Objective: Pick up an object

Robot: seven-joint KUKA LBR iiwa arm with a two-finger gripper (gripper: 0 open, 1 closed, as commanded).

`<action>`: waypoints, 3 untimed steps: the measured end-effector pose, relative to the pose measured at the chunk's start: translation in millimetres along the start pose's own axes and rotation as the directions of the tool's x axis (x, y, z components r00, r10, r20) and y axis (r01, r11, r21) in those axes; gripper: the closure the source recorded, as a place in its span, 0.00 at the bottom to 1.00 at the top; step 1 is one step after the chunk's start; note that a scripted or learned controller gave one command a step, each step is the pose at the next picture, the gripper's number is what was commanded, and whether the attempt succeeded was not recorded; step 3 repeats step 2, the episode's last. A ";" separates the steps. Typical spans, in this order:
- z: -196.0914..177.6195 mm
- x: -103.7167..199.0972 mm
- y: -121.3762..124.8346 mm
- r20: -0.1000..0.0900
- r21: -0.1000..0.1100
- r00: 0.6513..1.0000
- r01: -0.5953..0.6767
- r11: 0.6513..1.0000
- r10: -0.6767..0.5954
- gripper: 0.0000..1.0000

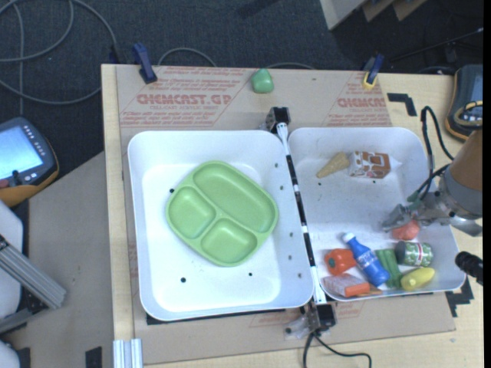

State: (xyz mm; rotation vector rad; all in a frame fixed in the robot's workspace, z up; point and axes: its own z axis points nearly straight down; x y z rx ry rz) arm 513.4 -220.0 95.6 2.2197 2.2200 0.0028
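The gripper (404,219) hung low near the right bin's (337,140) right edge, just above a red object (407,231); its grip state could not be told.

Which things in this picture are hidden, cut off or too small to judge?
- Gripper, camera view: the fingers are too small and blurred to judge, and whether they hold the red object.
- Arm: cut off by the right edge.
- Pile at the right bin's front: the blue bottle overlaps the green pieces behind it.
- Carton: its print is too small to read.
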 end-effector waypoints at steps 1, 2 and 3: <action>1.0 92.4 51.4 -0.002 -0.002 1.000 0.010 1.000 -0.010 1.00; -93.9 176.3 82.0 0.000 -0.006 1.000 0.007 1.000 -0.007 1.00; -93.9 176.3 82.0 0.000 -0.006 1.000 0.007 1.000 -0.007 1.00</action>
